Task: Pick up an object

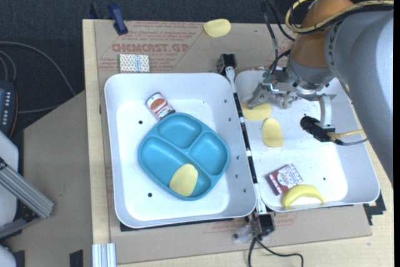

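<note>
1. Tabletop (100,134): brown board carrying two shallow white bins side by side, left bin (119,153) and right bin (356,178).
2. Left bin contents: a blue divided plate (187,147) with a yellow piece (184,179) lying in its near compartment; a small red-and-white packet (160,105) just beyond the plate's far edge.
3. Right bin contents: a flat yellow piece (257,112) at the far left corner; a yellow oval piece (272,132) just nearer than it; a red-and-white wrapper (284,177) toward the near side; a yellow banana-shaped piece (302,196) touching the wrapper's near edge.
4. Off the bins: a yellow lemon-shaped item (217,27) on the far edge of the board; a small patterned card (134,63) beyond the left bin.
5. Arm (356,28): grey with orange band, reaching in over the far part of the right bin.
6. Pincer (265,97): low over the far left corner of the right bin, just above the flat yellow piece. Whether it is wide or narrow cannot be told; nothing is seen held.
7. Step in hand, as judged: approach to a grasp; no object lifted yet.
8. Next move, as judged: settle onto the flat yellow piece, close, lift straight up. The bin wall close beside may crowd the grasp.
</note>
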Robot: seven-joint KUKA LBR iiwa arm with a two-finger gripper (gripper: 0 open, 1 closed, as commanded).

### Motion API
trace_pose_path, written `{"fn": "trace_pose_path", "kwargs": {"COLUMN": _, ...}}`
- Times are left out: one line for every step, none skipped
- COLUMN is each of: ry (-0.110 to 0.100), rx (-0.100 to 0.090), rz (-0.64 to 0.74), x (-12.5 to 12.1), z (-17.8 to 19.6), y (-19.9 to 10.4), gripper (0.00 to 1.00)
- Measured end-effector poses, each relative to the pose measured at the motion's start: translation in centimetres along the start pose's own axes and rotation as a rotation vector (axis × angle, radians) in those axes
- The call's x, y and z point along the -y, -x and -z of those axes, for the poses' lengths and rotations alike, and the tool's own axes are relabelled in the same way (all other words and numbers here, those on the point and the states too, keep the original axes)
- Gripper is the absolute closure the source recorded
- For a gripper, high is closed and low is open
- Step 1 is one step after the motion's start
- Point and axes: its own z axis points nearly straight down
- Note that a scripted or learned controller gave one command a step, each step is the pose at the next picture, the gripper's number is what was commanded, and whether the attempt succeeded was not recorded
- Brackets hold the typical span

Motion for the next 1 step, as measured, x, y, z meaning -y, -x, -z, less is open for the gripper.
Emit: {"fn": "trace_pose_path", "kwargs": {"ry": -0.003, "rx": -0.001, "rz": -0.002, "x": 5.04, "z": -0.06, "y": 0.64, "gripper": 0.0}}
